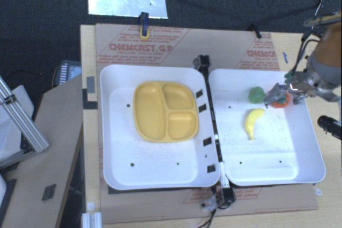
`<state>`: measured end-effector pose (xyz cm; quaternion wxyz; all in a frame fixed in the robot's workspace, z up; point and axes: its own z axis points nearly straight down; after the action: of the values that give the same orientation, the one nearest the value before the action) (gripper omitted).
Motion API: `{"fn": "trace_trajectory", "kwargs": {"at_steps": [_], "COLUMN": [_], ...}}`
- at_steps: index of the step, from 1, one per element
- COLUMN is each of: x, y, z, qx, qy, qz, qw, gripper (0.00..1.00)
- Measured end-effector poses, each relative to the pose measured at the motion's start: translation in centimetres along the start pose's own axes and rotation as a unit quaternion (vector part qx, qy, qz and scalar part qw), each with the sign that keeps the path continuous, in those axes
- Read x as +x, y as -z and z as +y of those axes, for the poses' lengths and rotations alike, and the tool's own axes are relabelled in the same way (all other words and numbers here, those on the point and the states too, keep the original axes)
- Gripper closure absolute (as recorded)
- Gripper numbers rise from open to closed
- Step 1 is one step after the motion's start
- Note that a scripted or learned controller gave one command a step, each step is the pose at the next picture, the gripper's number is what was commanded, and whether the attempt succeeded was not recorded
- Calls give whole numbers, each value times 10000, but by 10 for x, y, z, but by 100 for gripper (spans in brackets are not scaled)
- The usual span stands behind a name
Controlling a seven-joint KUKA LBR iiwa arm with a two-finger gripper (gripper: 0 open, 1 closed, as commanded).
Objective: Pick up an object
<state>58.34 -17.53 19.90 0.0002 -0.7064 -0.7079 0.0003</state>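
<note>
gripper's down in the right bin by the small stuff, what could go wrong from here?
1. The gripper sits between a green object and an orange-red one, all close together; it may nudge one away or catch neither.
2. This happens near the right bin's far wall, so an object could get pushed against the rim.
3. The banana lies just below; a sweep could knock it.

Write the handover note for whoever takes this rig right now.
Gripper: low over the right bin, at its far right side, directly at a small red-orange object; grip not confirmed.
Right bin also holds a green object just left of the gripper and a banana nearer the middle.
Left bin: yellow divided plate.
Done: approach. Left: secure an object and lift.
</note>
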Motion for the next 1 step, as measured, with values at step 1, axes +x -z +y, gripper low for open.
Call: {"fn": "trace_trajectory", "kwargs": {"at_steps": [1], "x": [2], "y": [-61], "z": [-5], "qx": [12], "qy": [-4], "qz": [4], "qw": [10000], "gripper": [0]}}
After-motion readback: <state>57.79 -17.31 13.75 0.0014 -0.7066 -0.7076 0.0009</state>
